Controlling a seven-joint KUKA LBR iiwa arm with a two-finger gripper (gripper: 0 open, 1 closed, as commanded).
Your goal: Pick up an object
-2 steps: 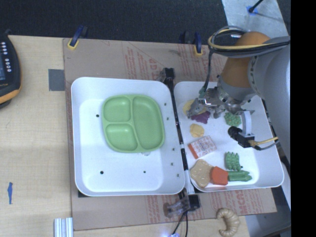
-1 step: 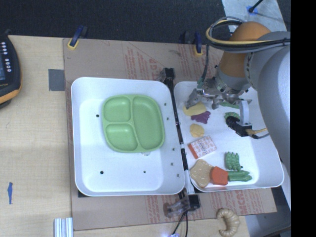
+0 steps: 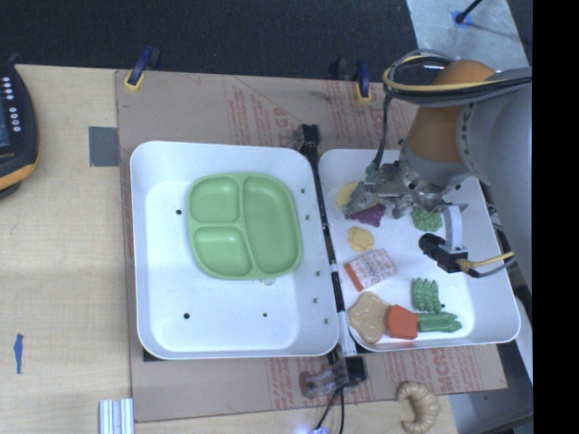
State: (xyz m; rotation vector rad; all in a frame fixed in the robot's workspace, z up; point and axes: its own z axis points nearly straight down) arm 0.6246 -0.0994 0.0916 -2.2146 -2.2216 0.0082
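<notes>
Since the gripper (image 3: pixel 384 191) sits low among crowded toys at the back of the right bin (image 3: pixel 500 319), it may nudge the purple piece (image 3: pixel 368 213) or yellow piece (image 3: pixel 347 193) w/o catching either; can't tell how the jaws stand. Right bin also holds a red-print packet (image 3: pixel 371 268), bread slice (image 3: pixel 366 315) & green veg (image 3: pixel 425 293). Left bin (image 3: pixel 154 269) holds a green divided plate (image 3: pixel 244 225).

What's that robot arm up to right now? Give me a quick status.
Gripper low in the right bin, over a purple toy. Grasp cannot be confirmed. Yellow pieces close beside it; green divided plate in the left bin.
</notes>
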